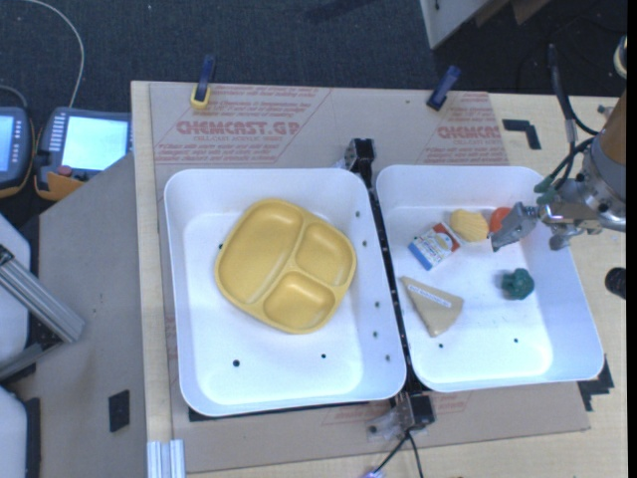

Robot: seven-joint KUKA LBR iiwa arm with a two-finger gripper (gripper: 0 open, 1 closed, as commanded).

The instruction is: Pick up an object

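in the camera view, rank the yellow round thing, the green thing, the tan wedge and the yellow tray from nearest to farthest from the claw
From the claw:
1. yellow round thing, just left
2. green thing, below
3. tan wedge, lower left
4. yellow tray, in the left bin

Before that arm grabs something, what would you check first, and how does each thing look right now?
1. Pincer over the right bin: ok.
2. Pincer free of any load: cannot tell.
3. Green object standing apart from the rest: ok.
4. Yellow object and red object apart: not ok, they touch or nearly do.
5. Small carton and tan wedge unobstructed: ok.
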